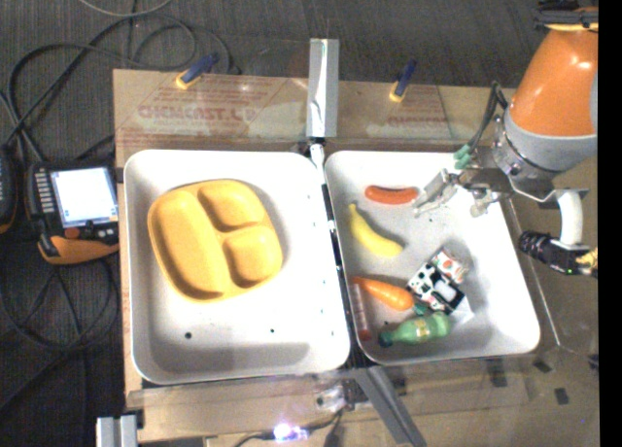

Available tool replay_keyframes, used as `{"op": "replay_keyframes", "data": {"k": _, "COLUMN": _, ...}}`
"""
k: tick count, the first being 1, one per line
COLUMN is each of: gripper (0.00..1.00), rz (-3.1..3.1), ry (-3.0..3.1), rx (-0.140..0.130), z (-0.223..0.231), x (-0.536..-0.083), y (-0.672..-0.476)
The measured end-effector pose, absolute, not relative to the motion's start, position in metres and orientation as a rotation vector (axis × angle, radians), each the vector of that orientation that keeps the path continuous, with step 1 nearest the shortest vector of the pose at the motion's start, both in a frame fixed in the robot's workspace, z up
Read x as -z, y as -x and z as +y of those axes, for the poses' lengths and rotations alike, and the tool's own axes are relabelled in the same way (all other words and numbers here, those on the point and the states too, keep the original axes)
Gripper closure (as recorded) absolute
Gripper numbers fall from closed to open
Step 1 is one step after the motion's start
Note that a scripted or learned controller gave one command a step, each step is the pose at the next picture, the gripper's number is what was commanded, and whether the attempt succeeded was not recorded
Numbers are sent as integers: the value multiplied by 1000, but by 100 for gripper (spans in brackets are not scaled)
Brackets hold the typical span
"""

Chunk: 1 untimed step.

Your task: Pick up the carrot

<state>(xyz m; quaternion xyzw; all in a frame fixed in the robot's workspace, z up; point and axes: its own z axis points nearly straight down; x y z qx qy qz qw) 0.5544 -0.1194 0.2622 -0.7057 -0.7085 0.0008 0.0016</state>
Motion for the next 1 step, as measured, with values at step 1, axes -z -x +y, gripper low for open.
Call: {"op": "replay_keyframes", "data": {"k": 1, "gripper": 0, "rz": -2527, "ry": 1859, "rx": -1, "z": -115, "x": -153, "y": -493}}
